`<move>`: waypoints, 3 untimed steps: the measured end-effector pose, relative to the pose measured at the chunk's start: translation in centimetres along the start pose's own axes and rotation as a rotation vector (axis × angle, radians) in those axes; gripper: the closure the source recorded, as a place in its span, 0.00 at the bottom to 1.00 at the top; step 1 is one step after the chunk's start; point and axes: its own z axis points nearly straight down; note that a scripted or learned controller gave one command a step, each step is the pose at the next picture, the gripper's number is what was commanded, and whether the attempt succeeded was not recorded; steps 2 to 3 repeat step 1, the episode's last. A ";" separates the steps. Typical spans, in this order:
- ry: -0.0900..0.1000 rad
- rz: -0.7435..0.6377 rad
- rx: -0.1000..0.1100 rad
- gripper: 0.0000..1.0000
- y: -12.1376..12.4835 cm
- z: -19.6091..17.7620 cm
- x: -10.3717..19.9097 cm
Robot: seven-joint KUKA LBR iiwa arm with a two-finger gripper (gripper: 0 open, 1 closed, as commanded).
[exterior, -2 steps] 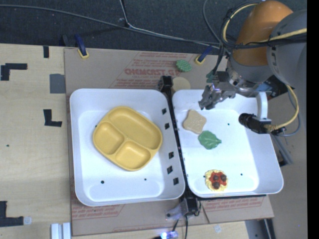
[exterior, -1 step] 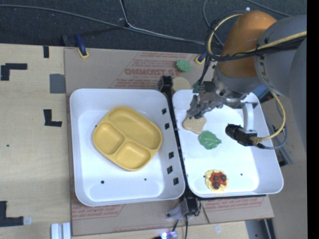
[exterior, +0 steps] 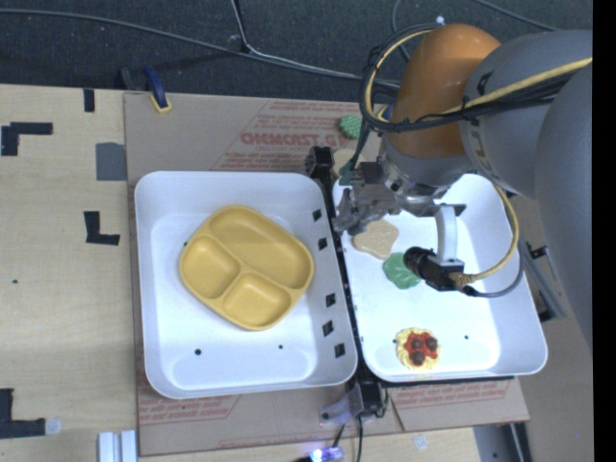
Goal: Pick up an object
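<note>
My gripper [exterior: 364,212] hangs low over the right bin [exterior: 500,349], near its left wall, under the grey arm with the orange band. Right below and beside it lies a beige bread-like piece [exterior: 377,242]. A green leafy piece [exterior: 399,271] sits just in front of that. A small yellow piece with red dots [exterior: 417,346] rests near the bin's front. Nothing shows between the fingers.
The left bin [exterior: 159,354] holds a yellow divided plate [exterior: 246,266]. A black divider with clips [exterior: 332,287] runs between the bins. A small green object [exterior: 350,125] lies on the cardboard behind the bins. Cables loop over the arm and across the back.
</note>
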 end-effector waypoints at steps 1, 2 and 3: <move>0.000 -0.001 0.001 1.00 -2.0 1.0 5.9; 0.000 -0.001 0.001 1.00 -2.0 1.0 5.9; 0.000 -0.001 0.001 1.00 -2.0 1.0 5.9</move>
